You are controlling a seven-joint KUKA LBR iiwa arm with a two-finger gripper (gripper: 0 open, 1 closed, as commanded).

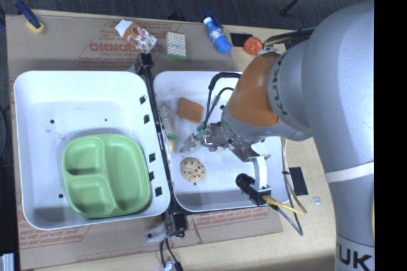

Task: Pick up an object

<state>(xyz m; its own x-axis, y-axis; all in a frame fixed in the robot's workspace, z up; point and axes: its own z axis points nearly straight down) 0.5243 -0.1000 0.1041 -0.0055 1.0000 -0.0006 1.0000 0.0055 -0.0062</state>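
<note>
The right bin (219,200) holds an orange-brown block (189,109) toward its back, a round speckled cookie (192,169) toward its front, and a pale yellowish item (167,121) along its left wall. My gripper (193,141) hangs low over the left half of this bin. It sits between the block and the cookie, just right of the yellowish item. The wrist and arm hide the bin's right half. I see nothing clearly held.
A green divided tray (105,174) lies in the left bin (38,91). Behind the bins on the bench are a blue bottle (217,35), an orange ball (253,45), a small box (175,44), a snack packet (137,36) and a blue clamp (28,15).
</note>
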